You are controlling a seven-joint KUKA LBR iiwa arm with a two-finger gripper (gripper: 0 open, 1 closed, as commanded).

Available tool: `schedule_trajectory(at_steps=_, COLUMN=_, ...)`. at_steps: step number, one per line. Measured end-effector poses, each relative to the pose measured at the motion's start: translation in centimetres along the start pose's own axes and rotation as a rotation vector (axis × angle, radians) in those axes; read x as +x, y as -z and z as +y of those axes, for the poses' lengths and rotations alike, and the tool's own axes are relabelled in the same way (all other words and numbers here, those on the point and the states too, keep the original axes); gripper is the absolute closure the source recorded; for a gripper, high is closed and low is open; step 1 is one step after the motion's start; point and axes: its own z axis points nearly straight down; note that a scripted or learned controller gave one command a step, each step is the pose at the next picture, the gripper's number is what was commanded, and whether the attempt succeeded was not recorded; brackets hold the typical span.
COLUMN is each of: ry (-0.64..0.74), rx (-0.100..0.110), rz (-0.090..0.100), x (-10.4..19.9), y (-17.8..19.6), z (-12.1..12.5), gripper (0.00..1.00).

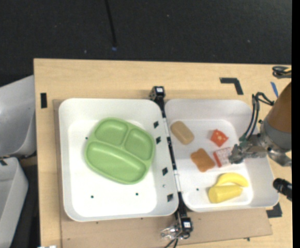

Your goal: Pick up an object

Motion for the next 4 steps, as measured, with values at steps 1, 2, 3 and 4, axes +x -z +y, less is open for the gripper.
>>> schedule_trajectory(at_steps=1, ry=0.009, rx=-0.002, rz=-0.001, x=-0.7, y=6.3, z=0.1, gripper=1.00)
schedule_trajectory(at_steps=2, ry=0.012, rx=0.002, rz=0.001, x=-0.9, y=7.3, z=0.2, gripper=1.00)
schedule_trajectory(at_steps=3, ry=0.014, rx=0.006, rz=0.003, x=3.5, y=6.5, z=2.0, gripper=1.00)
schedule_trajectory(at_steps=4, ry=0.016, rx=0.004, rz=0.003, x=8.8, y=5.8, z=4.7, gripper=1.00)
